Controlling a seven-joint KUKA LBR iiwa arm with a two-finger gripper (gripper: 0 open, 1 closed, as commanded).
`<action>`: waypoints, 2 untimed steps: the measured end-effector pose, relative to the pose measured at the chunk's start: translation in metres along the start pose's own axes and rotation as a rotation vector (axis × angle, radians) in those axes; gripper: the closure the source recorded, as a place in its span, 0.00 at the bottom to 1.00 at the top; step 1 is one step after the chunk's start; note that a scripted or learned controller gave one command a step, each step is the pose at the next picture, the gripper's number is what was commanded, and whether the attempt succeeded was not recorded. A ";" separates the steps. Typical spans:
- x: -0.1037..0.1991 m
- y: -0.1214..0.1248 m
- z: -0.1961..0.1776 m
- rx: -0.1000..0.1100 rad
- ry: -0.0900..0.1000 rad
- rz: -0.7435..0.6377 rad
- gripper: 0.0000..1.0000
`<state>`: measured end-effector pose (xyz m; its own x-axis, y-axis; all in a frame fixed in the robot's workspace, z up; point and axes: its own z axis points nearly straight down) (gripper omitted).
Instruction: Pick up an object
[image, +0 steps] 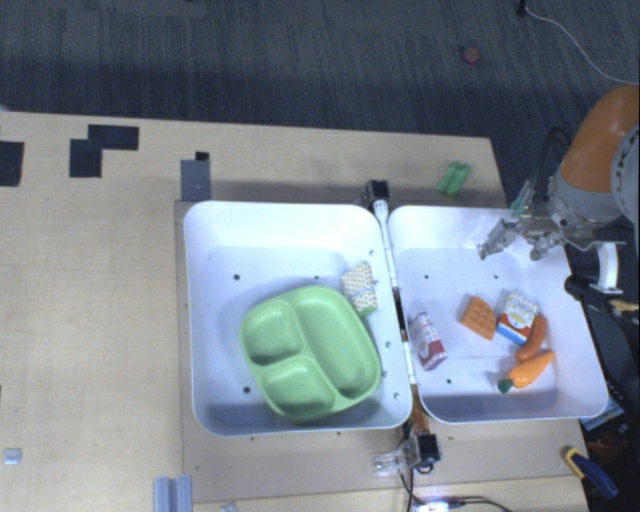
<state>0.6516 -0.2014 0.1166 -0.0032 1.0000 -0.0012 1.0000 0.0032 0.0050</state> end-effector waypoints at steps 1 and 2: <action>0.030 -0.076 0.030 0.000 0.000 0.002 0.00; 0.030 -0.073 0.018 -0.007 -0.001 0.001 1.00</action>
<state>0.5784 -0.1718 0.0980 -0.0023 1.0000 -0.0021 0.9999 0.0023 0.0122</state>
